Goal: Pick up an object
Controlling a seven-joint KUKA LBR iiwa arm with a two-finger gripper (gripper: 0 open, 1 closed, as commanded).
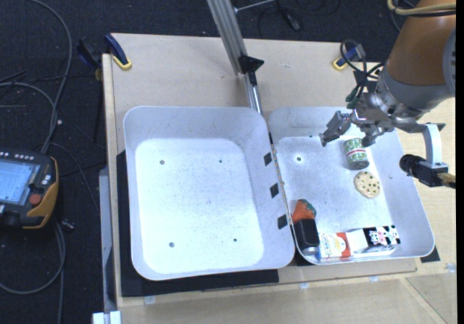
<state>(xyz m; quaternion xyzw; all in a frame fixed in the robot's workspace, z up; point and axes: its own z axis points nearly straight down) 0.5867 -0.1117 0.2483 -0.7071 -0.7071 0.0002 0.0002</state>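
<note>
My gripper [350,136] hangs over the upper part of the right bin [406,192] with its two fingers spread apart. A small green and white can [354,154] lies on the bin floor just below and between the fingertips; nothing is gripped. A round spotted cookie [367,185] lies a little nearer the front. An orange and green toy fruit [304,208] and a black block [307,233] sit against the bin's left wall. Along the front wall lies a flat red, white and black carton [359,241].
The left bin [145,134] stands beside the right one, with black clips along the shared rim. A slanted metal post [225,14] rises behind the bins. Clamps sit at the bench's back corners. A handheld pendant [22,188] lies off the bench at left.
</note>
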